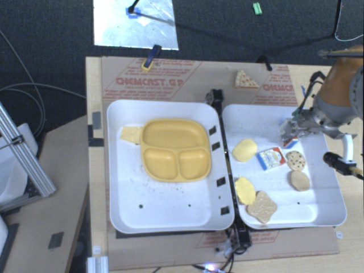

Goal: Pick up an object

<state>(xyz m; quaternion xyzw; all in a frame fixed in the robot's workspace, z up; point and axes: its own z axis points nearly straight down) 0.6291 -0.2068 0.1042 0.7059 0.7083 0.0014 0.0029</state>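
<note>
The claw [293, 131] hovers low over the right bin [330, 209], near its far right side; whether it is open or closed, I cannot tell. The nearest pickable thing, a round cookie [295, 161], lies just in front of it, beside the small carton [271, 157].

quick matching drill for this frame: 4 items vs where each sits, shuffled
Items
1. yellow tray
2. pizza slice
3. cookie
4. toast

Places
A. on the cardboard beyond the bins
B. right bin, near front edge
C. left bin, middle
D. right bin, just right of the blue-and-white packet

Pairs: 1-C, 2-A, 3-D, 4-B
</note>
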